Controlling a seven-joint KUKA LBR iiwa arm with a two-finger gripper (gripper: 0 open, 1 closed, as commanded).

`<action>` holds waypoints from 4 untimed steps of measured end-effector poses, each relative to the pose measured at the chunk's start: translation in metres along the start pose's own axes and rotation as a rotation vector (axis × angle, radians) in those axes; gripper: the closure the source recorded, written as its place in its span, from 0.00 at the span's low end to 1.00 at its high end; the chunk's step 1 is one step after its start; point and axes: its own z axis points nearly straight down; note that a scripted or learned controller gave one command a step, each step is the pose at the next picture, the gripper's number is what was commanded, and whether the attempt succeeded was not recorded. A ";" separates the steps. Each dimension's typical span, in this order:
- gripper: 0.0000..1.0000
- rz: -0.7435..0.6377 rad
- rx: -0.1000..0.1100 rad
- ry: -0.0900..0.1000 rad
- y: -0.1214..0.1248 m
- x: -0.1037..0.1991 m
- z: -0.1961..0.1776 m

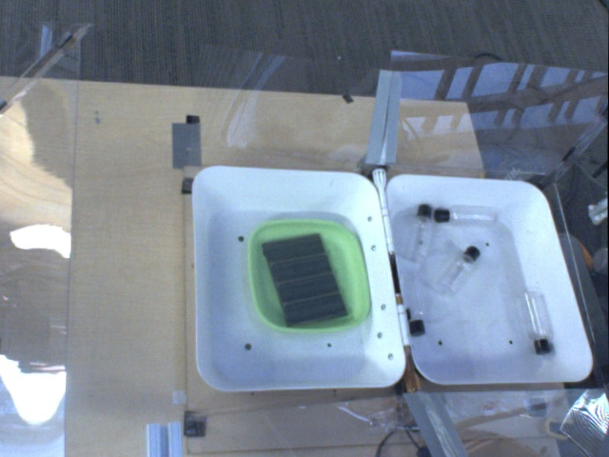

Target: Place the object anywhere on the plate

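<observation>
The pale wooden counter (114, 284) carries two shallow white plastic bins, left (219, 350) and right (561, 284). One square lime-green plate (354, 284) sits in the left bin, and one dark ribbed rectangular block (304, 279) lies flat on it, so the placing looks done (nothing apparently left). Four or so clear black-capped vials (459, 267) lie scattered in the right bin. The claw's state: I cannot tell.

— Floor? Dark grey carpet (238, 17), ribbed, across top of view.
— Bench? Light wood top (105, 255), pale tan, w/ clear panels (33, 160) standing at left & right edges.
— Light? Bright glare patches (38, 241) on left panel, more at lower left.
— Other hardware? Grey metal bracket (383, 122) upright at back centre, small dark clamp (187, 144) near back left.
</observation>
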 end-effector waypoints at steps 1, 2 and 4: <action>0.00 0.099 -0.003 -0.001 0.021 -0.005 -0.001; 0.00 0.184 0.000 0.000 0.000 0.000 0.000; 0.00 0.311 -0.001 0.000 0.000 0.000 -0.001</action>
